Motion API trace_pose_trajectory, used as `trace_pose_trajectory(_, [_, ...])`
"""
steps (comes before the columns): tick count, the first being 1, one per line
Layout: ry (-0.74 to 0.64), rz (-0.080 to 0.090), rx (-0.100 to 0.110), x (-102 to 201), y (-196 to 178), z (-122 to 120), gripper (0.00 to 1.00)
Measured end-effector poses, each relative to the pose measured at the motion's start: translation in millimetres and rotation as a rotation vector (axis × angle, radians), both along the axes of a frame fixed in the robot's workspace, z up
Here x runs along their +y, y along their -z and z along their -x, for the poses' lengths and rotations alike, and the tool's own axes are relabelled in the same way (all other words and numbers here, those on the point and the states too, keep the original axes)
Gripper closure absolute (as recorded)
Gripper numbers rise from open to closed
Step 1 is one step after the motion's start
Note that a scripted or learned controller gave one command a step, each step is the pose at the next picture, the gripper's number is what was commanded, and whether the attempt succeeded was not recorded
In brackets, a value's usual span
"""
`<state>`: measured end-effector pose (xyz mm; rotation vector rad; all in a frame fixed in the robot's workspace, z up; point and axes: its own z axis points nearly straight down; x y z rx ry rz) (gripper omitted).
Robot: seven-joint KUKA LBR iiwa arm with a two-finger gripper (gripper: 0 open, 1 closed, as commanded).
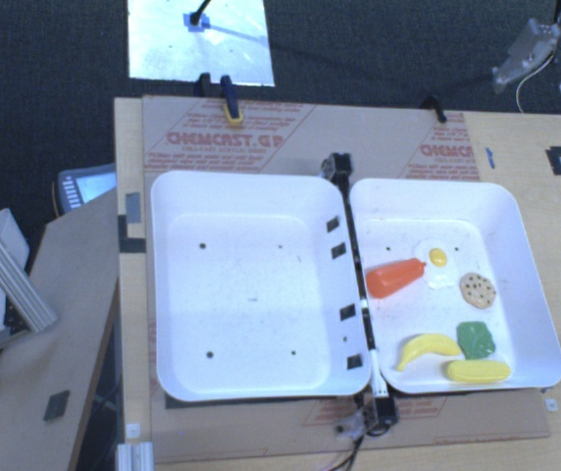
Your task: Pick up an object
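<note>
Grey hardware at the view's top right corner is reading as the gripper [531, 57], hanging off beyond the far right corner of the bench and well apart from both bins; it is carrying nothing I can see, and whether it is released or clenched I cannot tell at this size. Nearest below it, the right bin [531, 263] is holding every candidate: a fried egg toy [435, 260] near the middle, an orange carrot [395, 278] just beside it toward the divider, a cookie [477, 289] to the egg's right, then a green piece [476, 339], a yellow banana [428, 348] and a yellow oblong [478, 370] crowding the near wall (the last three are nearly touching). The left bin [251, 283] is lying further out. My judgement: the task is sitting at its opening step, with no approach under way. The next move is calling for a reach in over the right bin and a descent onto one item; the carrot, lying with space around it, is looking like the easier target.
</note>
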<state>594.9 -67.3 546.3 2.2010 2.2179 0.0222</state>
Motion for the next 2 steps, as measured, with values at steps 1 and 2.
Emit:
trace_pose_trajectory(1, [-0.001,0.0,0.014,-1,-1,0,1.0])
trace_pose_trajectory(2, [0.0,-0.003,0.024,49,36,26,1.0])
